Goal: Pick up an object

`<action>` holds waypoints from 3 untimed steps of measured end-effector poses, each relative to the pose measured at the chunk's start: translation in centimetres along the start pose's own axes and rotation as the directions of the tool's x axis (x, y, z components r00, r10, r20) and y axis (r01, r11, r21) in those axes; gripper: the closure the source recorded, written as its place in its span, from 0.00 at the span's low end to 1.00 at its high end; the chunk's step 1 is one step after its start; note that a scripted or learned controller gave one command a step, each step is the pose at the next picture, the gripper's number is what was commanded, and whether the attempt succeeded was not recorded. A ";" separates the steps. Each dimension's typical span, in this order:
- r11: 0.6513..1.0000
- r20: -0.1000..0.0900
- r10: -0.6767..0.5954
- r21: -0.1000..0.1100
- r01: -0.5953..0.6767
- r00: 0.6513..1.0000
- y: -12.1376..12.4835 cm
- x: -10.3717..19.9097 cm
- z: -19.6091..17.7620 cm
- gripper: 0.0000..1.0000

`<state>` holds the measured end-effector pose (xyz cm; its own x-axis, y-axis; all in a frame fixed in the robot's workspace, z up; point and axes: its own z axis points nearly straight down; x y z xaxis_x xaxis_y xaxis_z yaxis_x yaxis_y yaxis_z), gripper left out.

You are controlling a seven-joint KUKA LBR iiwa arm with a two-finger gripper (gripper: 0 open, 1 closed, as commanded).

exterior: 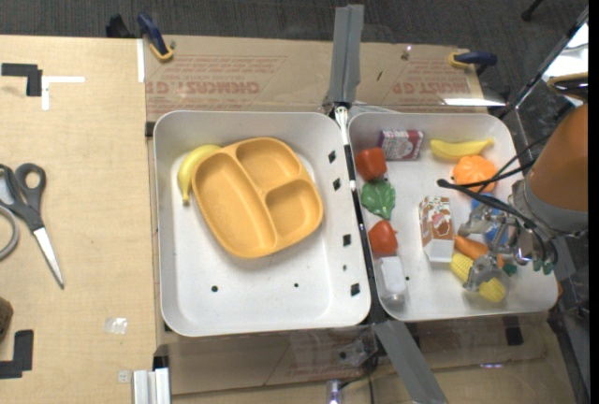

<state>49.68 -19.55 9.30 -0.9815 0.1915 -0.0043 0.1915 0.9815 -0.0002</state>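
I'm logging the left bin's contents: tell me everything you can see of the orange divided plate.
The plate is orange-yellow, looks like matte plastic, rounded, with three compartments: one long one on its left, two smaller ones on its right. It lies flat and right way up, turned at a slant, in the left bin toward the back. A banana curves against its back-left rim, partly tucked under it. Its compartments hold nothing.

Low over right bin (412,304), gripper (489,264) beside corn cob (461,267); in left bin (187,299), yellow divided plate (255,194) partly over banana (194,163).
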 end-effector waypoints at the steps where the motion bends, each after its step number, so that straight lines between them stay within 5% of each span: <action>1: 0.981 0.003 0.193 0.000 -0.193 0.981 5.8 -11.6 -0.1 0.00; 2: 0.991 -0.002 0.131 0.000 -0.131 0.991 1.8 -3.9 0.1 0.00; 3: 0.992 0.001 0.127 0.000 -0.127 0.992 1.9 -4.0 -0.9 1.00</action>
<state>54.01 -18.42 10.18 -0.9491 0.3149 -0.0053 0.3149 0.9491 0.0001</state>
